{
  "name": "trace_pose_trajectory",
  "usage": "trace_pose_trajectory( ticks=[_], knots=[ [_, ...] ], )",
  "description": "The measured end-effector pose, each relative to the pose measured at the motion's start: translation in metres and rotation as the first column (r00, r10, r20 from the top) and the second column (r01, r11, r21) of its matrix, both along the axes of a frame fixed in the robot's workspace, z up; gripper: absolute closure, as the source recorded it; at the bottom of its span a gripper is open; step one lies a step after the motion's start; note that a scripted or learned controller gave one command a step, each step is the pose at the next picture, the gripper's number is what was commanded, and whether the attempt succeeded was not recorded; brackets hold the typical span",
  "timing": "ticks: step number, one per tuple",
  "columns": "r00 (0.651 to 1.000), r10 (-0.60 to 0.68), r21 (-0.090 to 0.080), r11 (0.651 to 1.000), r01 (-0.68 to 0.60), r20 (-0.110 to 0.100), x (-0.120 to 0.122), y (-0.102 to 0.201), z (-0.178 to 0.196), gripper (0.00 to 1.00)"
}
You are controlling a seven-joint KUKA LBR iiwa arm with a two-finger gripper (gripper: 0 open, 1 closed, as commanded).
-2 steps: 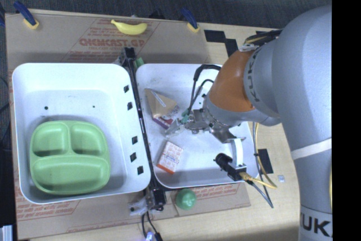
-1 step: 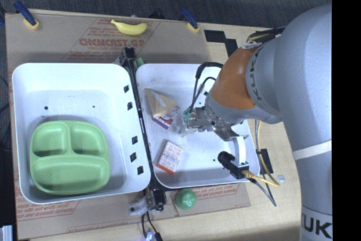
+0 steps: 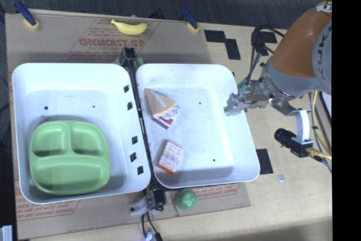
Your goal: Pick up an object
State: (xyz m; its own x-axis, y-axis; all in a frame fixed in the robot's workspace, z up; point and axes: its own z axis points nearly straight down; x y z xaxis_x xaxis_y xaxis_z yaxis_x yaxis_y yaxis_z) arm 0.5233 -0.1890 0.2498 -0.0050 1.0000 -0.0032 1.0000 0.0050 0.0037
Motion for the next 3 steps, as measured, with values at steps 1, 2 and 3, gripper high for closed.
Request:
trace_pose_trajectory(
  ticks=[1,2,3],
  knots=[
    [1.000,0.001,0.002,1.000,-0.001,-0.003,0.071,-0.021,-0.021,1.00],
    [1.000,0.001,0.002,1.000,-0.001,-0.003,0.071,-0.022,-0.021,0.00],
    [1.000,0.002,0.006,1.000,-0.002,-0.011,0.079,-0.020,-0.148,0.00]
  ],
)
